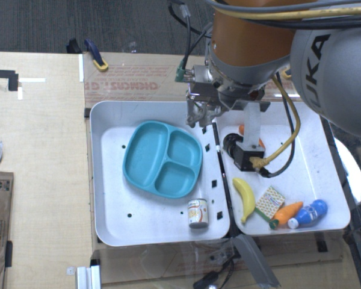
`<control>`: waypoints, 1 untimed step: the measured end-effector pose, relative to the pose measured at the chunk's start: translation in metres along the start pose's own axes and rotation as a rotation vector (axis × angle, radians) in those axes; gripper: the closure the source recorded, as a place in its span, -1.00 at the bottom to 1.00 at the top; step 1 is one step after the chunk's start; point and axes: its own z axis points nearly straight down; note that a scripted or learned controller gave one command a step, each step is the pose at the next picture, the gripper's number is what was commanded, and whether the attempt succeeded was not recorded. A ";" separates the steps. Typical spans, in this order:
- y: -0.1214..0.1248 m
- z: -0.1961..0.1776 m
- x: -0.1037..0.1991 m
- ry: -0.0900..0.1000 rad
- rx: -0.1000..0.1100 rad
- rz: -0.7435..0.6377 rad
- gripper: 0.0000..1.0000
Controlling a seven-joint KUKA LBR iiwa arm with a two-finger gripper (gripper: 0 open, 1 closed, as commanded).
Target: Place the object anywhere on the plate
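Plate (162, 159) centred in left bin (102, 161), unloaded | claw (200, 116) at plate's 1 o'clock, grip state undeterminable | candidate objects, banana (245, 198) included, in right bin (331, 161), awaiting pick

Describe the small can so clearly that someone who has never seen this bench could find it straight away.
Start at the left white bin, the one holding the blue divided plate. Look just beyond the plate's lower right corner, toward the bin's near edge: the can stands upright there. It is a short cylinder with a pale label, alone in that bin besides the plate.
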 end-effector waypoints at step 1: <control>-0.038 0.019 0.022 -0.001 0.002 -0.063 1.00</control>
